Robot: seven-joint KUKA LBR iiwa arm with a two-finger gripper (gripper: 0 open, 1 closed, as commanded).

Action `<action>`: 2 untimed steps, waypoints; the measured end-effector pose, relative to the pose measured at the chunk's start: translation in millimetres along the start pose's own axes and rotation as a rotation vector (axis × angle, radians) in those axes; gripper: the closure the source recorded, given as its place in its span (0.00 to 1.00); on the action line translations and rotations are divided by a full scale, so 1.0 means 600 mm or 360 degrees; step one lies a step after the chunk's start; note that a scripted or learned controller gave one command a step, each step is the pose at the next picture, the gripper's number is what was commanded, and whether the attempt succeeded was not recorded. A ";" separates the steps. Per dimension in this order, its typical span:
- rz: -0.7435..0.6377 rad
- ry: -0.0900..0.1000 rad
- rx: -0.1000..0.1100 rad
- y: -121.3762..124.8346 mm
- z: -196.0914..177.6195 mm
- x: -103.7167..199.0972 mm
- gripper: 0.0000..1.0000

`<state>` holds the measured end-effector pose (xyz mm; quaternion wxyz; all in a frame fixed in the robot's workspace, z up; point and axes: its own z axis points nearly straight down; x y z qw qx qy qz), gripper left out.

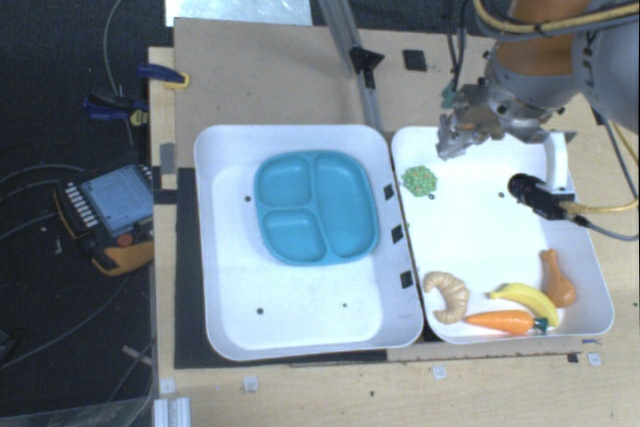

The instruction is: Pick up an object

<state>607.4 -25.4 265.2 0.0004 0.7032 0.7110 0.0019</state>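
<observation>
The hand point(452, 143), whose grip state I cannot tell, hovers just above a small green broccoli piece point(420, 180) in the right bin point(600, 260). It looks light and bumpy; pinch it across the middle.

Gripper point(452, 143) above right bin point(600, 265) far edge, near green ball point(420, 180); blue plate point(315, 206) in left bin point(225, 245).

I work from one fixed camera mounted high above the desk point(260, 65), looking down at a slant. It sits far enough back to take in both white bins, the left bin point(230, 315) and the right bin point(600, 285), with the arm point(560, 5) entering from my frame's right.
</observation>
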 end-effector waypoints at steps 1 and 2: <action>0.0000 0.0000 0.0001 0.003 0.003 0.089 1.00; 0.0001 0.0000 0.0006 0.011 0.042 0.185 1.00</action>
